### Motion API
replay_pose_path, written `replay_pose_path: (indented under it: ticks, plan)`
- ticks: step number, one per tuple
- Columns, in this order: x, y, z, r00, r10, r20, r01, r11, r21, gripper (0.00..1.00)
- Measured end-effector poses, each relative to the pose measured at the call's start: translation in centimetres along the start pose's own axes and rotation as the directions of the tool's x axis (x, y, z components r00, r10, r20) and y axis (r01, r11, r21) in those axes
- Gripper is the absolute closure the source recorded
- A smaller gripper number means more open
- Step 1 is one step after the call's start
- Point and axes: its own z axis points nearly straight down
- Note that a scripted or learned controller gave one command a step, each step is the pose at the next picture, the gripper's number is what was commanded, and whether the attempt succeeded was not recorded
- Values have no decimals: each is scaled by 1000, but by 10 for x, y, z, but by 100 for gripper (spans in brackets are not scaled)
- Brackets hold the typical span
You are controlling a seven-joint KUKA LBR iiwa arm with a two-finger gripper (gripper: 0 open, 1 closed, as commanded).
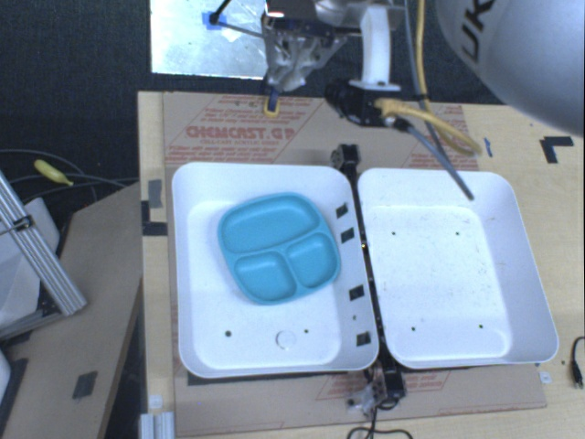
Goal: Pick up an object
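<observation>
A blue divided plate (pixel 278 248) lay in the left bin (pixel 196 337). The right bin (pixel 521 327) sat beside it. The gripper (pixel 288 73) hovered beyond both, over the desk (pixel 548 176).

a pale wooden surface (pixel 521 144) is seen from above, overlaid with a brown cardboard sheet printed in red lettering (pixel 239 128). beyond the far edge, dark carpeted floor (pixel 73 71) is visible, on which a shiny rectangular metal plate (pixel 196 30) marked with blue tape is laid. at the left, a lower tan side table (pixel 87 273) is set against the surface, with silver aluminium framing (pixel 41 263) resting on it and thin cables trailing across.
</observation>
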Motion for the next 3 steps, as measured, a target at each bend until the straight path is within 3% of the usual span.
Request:
replay_pose_path:
  ticks: [1,2,3]
  plan:
    - [-41,-30,39,1000,5,7,-5,1000,20,100]
    - [1,40,126,1000,-1,8,1,1000,23,100]
    - [0,73,71,1000,1,4,-1,1000,10,100]
